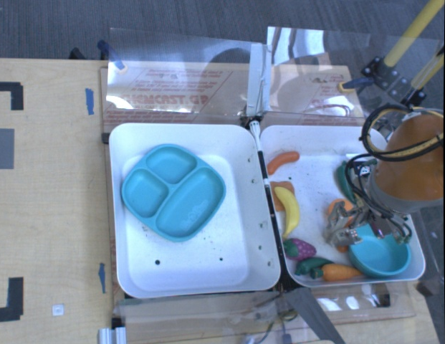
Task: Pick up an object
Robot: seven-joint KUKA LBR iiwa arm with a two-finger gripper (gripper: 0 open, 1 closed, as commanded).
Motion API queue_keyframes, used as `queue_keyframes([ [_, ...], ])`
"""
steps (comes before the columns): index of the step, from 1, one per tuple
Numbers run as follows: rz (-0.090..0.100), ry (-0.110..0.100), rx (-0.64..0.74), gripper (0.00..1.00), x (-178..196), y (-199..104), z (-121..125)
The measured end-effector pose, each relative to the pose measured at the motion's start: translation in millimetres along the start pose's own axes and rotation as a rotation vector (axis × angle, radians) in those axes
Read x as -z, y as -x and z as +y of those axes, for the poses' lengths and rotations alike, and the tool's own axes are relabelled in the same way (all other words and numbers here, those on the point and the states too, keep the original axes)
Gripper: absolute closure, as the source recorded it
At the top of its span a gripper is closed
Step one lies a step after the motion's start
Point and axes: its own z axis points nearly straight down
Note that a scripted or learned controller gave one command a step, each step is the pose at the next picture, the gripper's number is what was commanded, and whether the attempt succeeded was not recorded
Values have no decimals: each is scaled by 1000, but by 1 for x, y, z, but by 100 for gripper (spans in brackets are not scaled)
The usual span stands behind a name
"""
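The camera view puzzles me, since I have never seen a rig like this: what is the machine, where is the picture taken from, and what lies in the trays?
One camera looks down at a slant on two white bins. The grey arm with an orange band reaches in from the right; its tool is low in the right bin, amid toy food: a banana, a carrot, an orange sausage, a purple fruit and a blue bowl. The left bin holds a blue divided plate. I cannot tell whether anything is gripped.

Toy foods lie in the right bin (319, 160): a yellow banana (287, 208) at its left side, an orange carrot (342, 271) at the front edge.
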Motion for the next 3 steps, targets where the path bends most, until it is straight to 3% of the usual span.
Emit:
queue_keyframes([
  [1,-3,-2,-10,100,147,16,47],
  [2,15,7,131,100,53,-12,36],
  [3,-4,-1,21,100,166,35,68],
])
